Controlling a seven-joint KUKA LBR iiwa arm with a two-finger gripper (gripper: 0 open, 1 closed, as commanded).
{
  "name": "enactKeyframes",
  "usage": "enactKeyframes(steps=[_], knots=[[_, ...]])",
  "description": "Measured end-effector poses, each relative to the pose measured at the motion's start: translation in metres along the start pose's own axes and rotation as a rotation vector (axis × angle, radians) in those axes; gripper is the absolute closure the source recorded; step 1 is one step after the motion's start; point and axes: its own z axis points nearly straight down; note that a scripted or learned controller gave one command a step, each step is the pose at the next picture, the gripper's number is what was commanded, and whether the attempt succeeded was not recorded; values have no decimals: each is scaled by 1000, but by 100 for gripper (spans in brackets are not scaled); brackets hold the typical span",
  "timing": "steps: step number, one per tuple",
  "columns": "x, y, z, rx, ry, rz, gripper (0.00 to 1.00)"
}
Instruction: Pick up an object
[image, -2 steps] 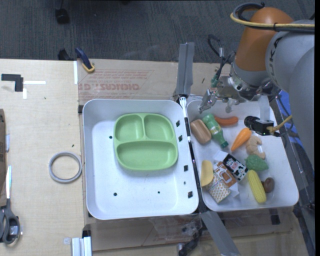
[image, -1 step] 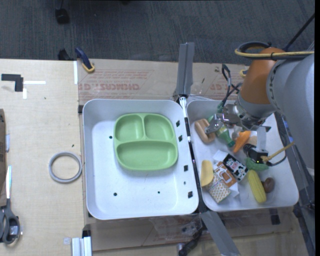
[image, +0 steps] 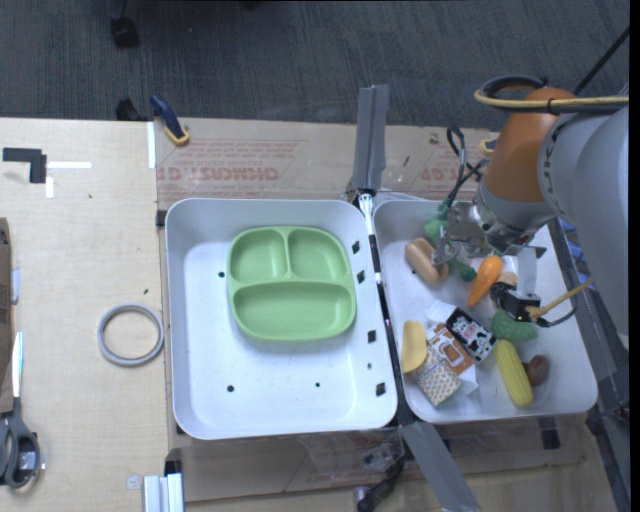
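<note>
I cannot tell the gripper's (image: 462, 243) state. It hovers above the hot dog (image: 424, 262), at nine o'clock in the right bin (image: 392, 300). I would centre, then descend vertically.

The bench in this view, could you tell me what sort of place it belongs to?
Probably a robotics lab test bench: a robot arm reaches over two white bins, one holding toy food such as a corn cob, with a tape roll and scissors beside them.
</note>
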Motion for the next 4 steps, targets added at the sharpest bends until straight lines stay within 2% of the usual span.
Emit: enactKeyframes(steps=[1,2,3,4], knots=[[57,17,-86,5,-1,-32,100],[57,17,-86,6,-1,-32,0],[1,-76,14,7,0,-116,0],[-39,-138,14,7,1,-273,0]])
